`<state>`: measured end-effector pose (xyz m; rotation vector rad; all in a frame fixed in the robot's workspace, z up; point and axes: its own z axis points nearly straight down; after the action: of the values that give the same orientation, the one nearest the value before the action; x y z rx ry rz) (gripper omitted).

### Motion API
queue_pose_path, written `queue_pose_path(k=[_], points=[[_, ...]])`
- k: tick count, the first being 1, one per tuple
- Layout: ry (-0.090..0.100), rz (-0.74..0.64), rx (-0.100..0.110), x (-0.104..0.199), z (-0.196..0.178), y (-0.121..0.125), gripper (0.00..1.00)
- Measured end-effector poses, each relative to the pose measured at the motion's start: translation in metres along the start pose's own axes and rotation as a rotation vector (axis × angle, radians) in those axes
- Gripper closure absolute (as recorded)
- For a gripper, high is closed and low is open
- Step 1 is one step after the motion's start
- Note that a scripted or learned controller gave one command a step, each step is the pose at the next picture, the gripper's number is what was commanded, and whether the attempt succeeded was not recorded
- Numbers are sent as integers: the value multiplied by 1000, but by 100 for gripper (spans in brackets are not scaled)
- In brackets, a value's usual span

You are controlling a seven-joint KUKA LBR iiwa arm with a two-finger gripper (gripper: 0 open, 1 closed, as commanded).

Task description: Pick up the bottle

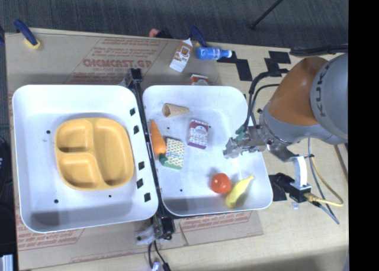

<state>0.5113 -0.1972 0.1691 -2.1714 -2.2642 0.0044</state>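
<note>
Bottle: blue, lying on its side on the worktop, upper middle of the frame, above the right bin.
Hand: low over the right bin's right side, well apart from the bottle; whether it is spread or pressed together, I cannot tell.
Right bin contents: cone, carrot, small cartons, tomato, banana.
Left bin: yellow divided tray.

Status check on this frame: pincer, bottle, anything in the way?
Pincer low over right bin's right side, nothing visibly held. Bottle, blue, lying outside the bins on the bench beyond the far rim, untouched. Bin wall between pincer and bottle.
</note>
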Motion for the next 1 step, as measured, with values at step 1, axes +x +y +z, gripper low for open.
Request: queue_pose_path(k=[1], points=[[2,87,1,88,20,-32,100]])
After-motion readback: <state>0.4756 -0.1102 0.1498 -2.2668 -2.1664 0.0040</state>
